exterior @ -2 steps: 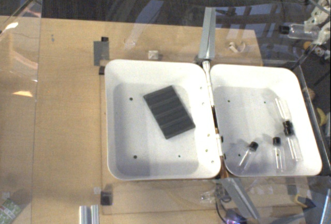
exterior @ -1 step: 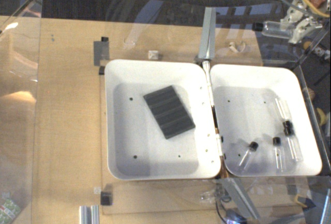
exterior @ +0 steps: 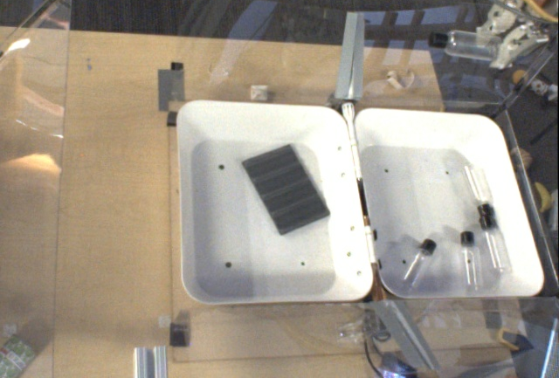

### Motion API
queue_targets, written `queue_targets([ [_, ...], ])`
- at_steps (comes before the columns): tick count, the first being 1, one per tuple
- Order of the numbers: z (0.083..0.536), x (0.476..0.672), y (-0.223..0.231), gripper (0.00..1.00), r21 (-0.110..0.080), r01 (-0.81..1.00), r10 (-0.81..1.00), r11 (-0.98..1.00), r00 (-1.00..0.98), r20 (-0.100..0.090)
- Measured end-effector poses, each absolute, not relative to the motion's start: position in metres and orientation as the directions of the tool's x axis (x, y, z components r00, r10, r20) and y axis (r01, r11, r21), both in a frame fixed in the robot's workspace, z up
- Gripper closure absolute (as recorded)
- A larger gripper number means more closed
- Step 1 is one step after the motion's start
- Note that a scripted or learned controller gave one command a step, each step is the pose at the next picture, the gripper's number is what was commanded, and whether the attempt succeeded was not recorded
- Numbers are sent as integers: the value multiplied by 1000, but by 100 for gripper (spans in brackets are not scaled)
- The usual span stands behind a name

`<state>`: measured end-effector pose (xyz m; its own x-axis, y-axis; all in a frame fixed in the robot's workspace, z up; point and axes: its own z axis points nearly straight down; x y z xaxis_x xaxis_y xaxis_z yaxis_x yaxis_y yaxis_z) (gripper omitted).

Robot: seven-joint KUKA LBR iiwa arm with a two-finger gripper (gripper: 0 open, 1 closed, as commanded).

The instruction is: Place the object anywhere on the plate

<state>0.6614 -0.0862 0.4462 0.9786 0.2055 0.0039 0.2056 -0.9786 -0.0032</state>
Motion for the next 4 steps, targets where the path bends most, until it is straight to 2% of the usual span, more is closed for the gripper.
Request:
queue_targets([
  [1, 356, 644, -21, 100, 0, 489, 489, -872, 872, 0],
  [2, 357, 659, -61, 100, 0, 437, 437, -899, 899, -1],
  [3, 397, 661, -34, 100, 0, 412, 412, -911, 911, 2],
  [4, 371, 658, -28, 100, 0, 542, 542, -841, 841, 1],
])
